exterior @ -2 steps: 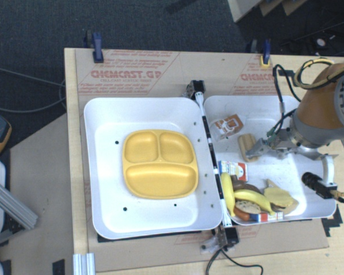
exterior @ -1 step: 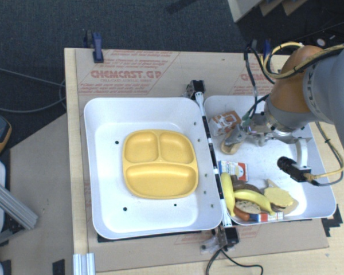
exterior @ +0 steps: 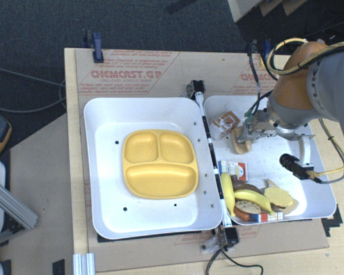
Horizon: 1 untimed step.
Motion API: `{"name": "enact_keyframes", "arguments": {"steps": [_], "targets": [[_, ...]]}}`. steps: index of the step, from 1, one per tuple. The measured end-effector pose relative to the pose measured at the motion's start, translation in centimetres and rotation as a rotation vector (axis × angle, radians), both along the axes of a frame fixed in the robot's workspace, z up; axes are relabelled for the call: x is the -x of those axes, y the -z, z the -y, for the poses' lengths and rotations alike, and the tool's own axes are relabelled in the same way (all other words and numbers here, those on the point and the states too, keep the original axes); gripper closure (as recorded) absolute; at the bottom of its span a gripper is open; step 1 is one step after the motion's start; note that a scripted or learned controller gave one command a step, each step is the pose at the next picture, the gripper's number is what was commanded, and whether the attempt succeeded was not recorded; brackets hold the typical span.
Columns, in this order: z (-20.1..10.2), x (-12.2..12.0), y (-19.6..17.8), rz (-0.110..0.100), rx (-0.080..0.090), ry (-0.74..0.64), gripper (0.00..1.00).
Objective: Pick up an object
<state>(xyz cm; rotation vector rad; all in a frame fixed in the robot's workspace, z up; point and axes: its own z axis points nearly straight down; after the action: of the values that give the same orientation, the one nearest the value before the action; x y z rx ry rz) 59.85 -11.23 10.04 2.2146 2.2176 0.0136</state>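
Bench: a plywood-topped bench (exterior: 160, 67) with red printed lettering fills the centre of the frame and carries both bins.
Left bin: a shallow white plastic bin (exterior: 103, 125) sits left of centre and holds a yellow three-compartment plastic tray (exterior: 160, 164), lying flat in the middle of its floor.
Right bin: a second shallow white plastic bin (exterior: 324, 196) lies right of centre, touching the first along a shared edge.
Arm: the grey arm with an orange band (exterior: 301, 79) enters from the upper right and bends down over the upper half of the right bin.
End effector: the two-finger gripper (exterior: 245, 135) is low at the upper left of the right bin, directly over a tan, elongated object (exterior: 239, 146). From here it cannot be told whether the tool is spread or closed, nor whether anything is caught in it.
Candidate objects: a small brown-and-white packet (exterior: 226, 121) lies just above and left of the tool. A red-and-white carton (exterior: 234, 168) sits below it. A yellow banana (exterior: 236, 195) and mixed toy food items (exterior: 275, 198) are piled along the lower edge of the right bin.
Step in hand: judged to be the descent or grasp attempt on the tan object.
Next move: judged to require a closed grip on the object, then a straight vertical lift, with confirmation that the object rises with the tool.
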Motion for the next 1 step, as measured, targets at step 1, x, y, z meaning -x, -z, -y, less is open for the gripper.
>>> {"name": "enact_keyframes", "arguments": {"steps": [1], "targets": [[-7.74, 3.06, -8.98, -0.004, -0.002, -0.007, 1.0]]}}
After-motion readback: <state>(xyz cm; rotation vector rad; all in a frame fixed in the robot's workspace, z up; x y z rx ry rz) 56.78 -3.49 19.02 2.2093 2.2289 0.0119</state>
